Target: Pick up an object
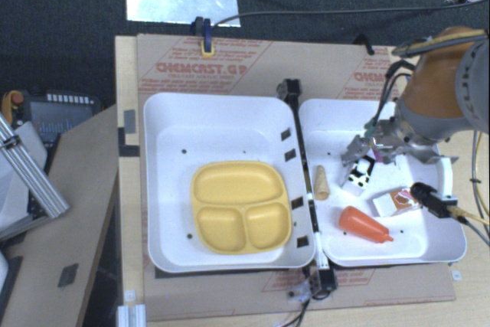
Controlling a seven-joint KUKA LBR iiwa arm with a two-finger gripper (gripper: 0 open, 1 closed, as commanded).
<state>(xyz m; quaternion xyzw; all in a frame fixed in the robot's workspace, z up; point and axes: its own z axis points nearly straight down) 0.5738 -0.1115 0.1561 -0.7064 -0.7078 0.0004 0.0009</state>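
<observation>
Position: my arm (440, 80) enters from the right side of the view and hangs over the right bin (329, 126). My pincer (366, 155) is low over the middle of that bin, pointing toward its left half.

Pincer state: I cannot tell whether it is released or clenched; from this angle the wrist hardware blurs into it.

Nearest item: a small black-and-white piece (358, 174) sits directly at the tip of the pincer, touching it or just beside it. I cannot confirm that it is grasped. It appears to rest on the bin floor.

Other contents, right bin:
- A tan cone (321, 184) lies close to the bin's left wall, narrow end toward the far side. It is left of the black-and-white piece and apart from it.
- An orange cone (366, 224) lies on its side in the near part of the bin, broad end to the left, tip to the right. It is clear of the pincer.
- A white and orange packet (396, 201) lies just right of the black-and-white piece, tilted.

Left bin (164, 165): a yellow divided plate (241, 207) lies flat in the near half, with one long compartment on the far side and two smaller ones on the near side.

Both bins sit side by side, walls touching, on the tabletop (253, 61).
</observation>
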